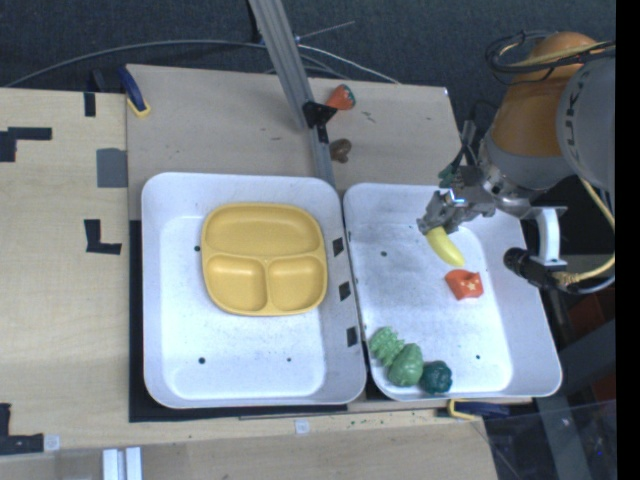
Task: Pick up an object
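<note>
Pale wooden bench boards (pixel 60 268) carry two shallow white bins side by side, with a grey pole (pixel 285 48) slanting down toward the seam between them. In the left bin (pixel 165 368) lies a yellow divided plate (pixel 265 258). The right bin (pixel 520 358) holds a yellow banana-shaped toy (pixel 445 247), a small red piece (pixel 464 284) just below it, and near the front edge a green lumpy toy (pixel 397 356) touching a darker teal one (pixel 436 376). The gripper (pixel 445 215) hangs at the upper end of the banana toy, seemingly touching it or just over it; I cannot tell how it is set, nor whether the toy is caught at all. My guess is that it is going for the banana toy. Meeting only the tip, it may well slip off the rounded end, or nudge the toy into the red piece beside it and come up with nothing.
</note>
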